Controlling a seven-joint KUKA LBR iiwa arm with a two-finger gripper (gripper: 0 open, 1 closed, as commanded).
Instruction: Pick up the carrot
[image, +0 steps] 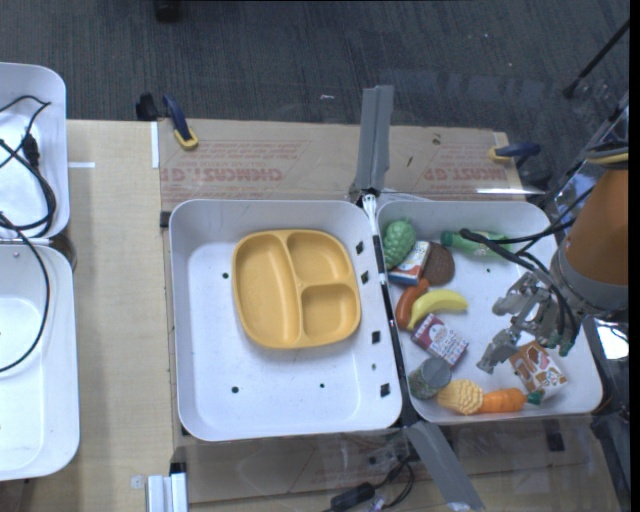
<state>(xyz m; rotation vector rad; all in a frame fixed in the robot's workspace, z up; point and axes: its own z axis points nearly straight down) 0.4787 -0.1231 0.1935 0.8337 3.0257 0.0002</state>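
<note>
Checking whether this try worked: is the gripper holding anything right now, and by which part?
Nothing is held: the gripper hangs open above the right bin's floor, apart from the carrot.

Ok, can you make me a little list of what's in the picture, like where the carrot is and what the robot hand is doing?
carrot: lying at the right bin's near edge, beside the corn
gripper: above the right bin, apart from the carrot, holding nothing visible
left bin: holds a yellow divided plate
other toys: banana, green leafy vegetable, small red box
</note>
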